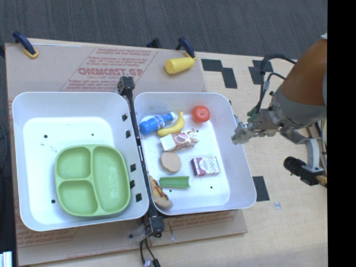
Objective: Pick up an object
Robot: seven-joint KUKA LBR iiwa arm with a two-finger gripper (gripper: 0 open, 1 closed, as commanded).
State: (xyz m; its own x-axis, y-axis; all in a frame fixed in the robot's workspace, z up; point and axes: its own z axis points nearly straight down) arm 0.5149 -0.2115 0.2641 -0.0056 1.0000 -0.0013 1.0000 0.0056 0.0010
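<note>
While the gripper (240, 133) hung off the right bin (238, 166) at its three o'clock rim, fingers too small to judge, the tomato (201, 114) lay apart at one o'clock: the cleanest target, I reckoned, taken squarely from above.

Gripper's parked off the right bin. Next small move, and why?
Probably shift the gripper leftward over the right bin. It sits outside the bin's right wall, holding nothing, while the nearest item, the maroon carton, lies apart from its neighbours just inside that wall.
</note>
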